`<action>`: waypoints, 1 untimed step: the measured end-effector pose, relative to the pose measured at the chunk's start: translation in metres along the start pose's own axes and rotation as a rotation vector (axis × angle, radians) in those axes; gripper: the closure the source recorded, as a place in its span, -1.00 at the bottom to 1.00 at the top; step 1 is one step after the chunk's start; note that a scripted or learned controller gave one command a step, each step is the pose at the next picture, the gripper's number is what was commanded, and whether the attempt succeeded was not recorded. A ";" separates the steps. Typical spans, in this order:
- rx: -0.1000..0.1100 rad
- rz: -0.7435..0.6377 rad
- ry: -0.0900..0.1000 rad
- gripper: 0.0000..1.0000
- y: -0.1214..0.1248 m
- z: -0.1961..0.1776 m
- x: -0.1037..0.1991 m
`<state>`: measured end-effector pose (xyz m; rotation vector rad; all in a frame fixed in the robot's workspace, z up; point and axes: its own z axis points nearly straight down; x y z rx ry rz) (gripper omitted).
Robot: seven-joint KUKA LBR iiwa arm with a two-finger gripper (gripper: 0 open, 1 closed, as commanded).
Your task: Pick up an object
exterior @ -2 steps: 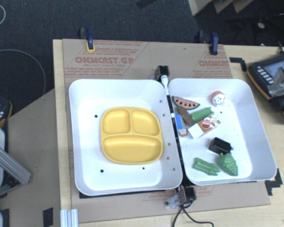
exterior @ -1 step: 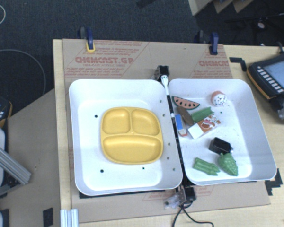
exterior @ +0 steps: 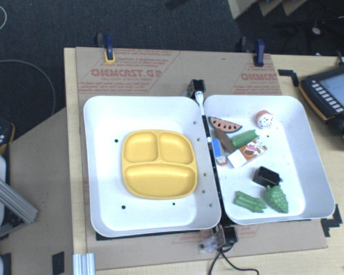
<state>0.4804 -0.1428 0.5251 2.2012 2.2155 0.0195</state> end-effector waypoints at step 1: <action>0.029 0.014 0.004 1.00 -0.005 0.094 -0.071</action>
